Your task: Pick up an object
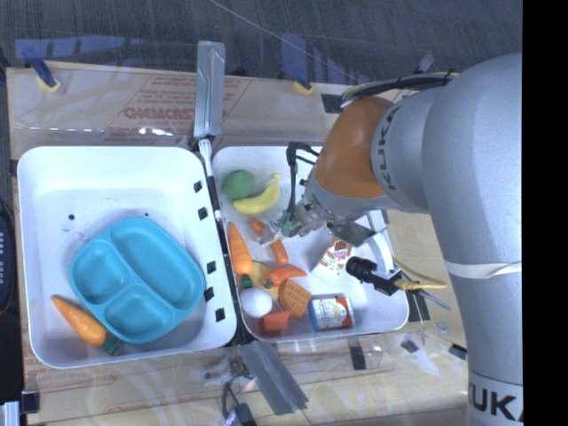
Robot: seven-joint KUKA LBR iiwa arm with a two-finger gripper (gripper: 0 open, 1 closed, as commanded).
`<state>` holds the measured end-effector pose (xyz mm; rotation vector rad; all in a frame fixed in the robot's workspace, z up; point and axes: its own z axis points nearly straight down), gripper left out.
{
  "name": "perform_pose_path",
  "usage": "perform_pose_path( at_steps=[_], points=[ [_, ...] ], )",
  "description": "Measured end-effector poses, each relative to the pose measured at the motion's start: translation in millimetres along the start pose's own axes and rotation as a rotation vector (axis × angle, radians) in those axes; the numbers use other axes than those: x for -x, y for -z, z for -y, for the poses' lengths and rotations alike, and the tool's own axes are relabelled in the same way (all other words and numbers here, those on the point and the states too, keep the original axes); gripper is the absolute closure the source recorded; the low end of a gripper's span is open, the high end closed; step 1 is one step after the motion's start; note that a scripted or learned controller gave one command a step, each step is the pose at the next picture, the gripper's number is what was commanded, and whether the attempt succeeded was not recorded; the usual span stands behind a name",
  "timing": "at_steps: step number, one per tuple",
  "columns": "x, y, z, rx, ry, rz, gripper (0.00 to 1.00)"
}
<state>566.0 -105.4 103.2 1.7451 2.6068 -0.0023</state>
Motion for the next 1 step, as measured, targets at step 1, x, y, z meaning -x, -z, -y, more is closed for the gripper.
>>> perform_pose_path(
  at_steps=[1],
  points=[
    [-37.1,93.1,-80.0,0.006,0.015,-0.004,1.00]
  ],
)
